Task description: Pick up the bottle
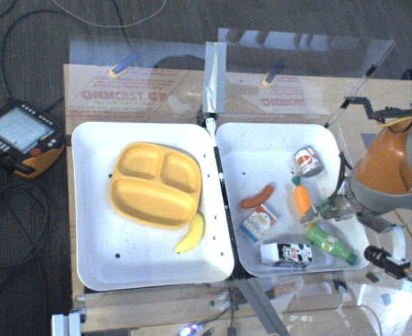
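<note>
The green bottle (331, 244) lies on its side in the right bin's near right corner, its cap end pointing up-left toward the carrot. My gripper (325, 211) hangs low over the bin's right side, just above the bottle's cap end and beside the carrot's lower tip. I see nothing held in it. The grey arm with its orange band (387, 166) reaches in from the right and hides part of the bin's right wall.
The right bin (276, 135) also holds a red-and-white can (307, 162), an orange carrot (301, 200), a sausage (256, 197), a small carton (258, 224) and a black-and-white carton (286, 253) touching the bottle's left. The left bin (94, 257) holds a yellow tray (155, 184) and a banana (191, 235).
</note>
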Available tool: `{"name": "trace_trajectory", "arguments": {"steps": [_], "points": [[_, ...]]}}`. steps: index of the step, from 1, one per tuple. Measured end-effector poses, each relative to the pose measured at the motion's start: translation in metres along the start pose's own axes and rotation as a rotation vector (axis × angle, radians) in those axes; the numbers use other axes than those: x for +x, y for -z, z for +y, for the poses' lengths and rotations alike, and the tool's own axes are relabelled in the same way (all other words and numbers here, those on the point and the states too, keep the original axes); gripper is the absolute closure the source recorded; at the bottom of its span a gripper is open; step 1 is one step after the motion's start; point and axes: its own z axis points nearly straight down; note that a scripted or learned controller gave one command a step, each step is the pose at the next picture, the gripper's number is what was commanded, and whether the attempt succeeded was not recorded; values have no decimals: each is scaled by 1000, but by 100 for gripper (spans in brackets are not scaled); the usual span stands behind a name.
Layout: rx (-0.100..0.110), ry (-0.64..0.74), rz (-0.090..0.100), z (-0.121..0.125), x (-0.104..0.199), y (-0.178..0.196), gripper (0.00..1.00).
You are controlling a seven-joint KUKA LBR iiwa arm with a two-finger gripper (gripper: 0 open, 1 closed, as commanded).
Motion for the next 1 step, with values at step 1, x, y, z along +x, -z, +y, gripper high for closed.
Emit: {"name": "trace_trajectory", "arguments": {"steps": [1], "points": [[0,0,0,0,0,0,0]]}}
